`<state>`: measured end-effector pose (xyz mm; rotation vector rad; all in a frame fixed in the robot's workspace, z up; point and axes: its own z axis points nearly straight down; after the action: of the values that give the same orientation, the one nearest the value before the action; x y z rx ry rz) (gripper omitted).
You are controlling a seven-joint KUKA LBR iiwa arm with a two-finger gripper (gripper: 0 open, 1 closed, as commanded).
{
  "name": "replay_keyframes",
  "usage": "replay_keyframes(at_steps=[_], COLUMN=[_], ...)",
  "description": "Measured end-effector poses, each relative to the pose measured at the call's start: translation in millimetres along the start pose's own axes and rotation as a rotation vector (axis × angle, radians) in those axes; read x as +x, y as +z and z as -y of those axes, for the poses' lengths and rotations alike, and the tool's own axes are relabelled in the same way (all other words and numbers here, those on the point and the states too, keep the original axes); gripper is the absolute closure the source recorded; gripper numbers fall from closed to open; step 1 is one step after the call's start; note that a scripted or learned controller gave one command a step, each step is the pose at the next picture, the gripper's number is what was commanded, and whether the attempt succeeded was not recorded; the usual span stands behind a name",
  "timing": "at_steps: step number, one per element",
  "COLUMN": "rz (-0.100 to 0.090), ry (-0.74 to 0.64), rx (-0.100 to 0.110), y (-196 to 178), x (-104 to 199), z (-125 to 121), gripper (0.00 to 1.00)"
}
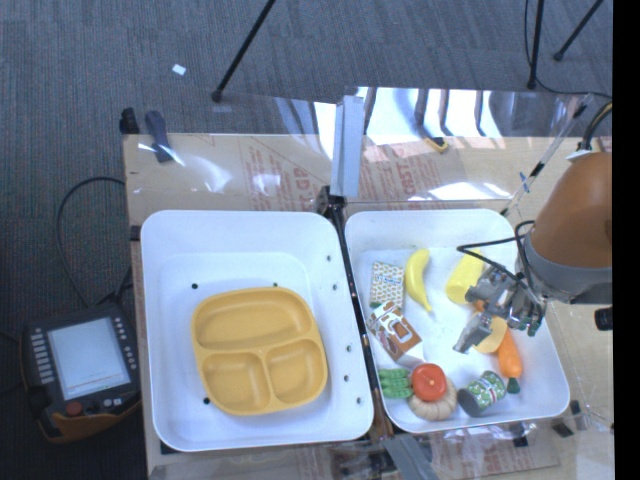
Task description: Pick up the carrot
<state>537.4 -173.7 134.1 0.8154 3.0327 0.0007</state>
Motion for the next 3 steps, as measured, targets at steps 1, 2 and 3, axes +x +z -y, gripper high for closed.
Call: replay_keyframes(at_steps=[1, 2, 3], rz=[-0.006, -0.003, -0.003], ry=[0.078, 0.071, 0.065], rx=[0.002, 0.0, 0.0], y=[48.9, 37.0, 27.4], x=[-5.5, -6.9, -7.1], z=[34.4, 31.8, 30.6], gripper=[0.0, 1.0, 1.0])
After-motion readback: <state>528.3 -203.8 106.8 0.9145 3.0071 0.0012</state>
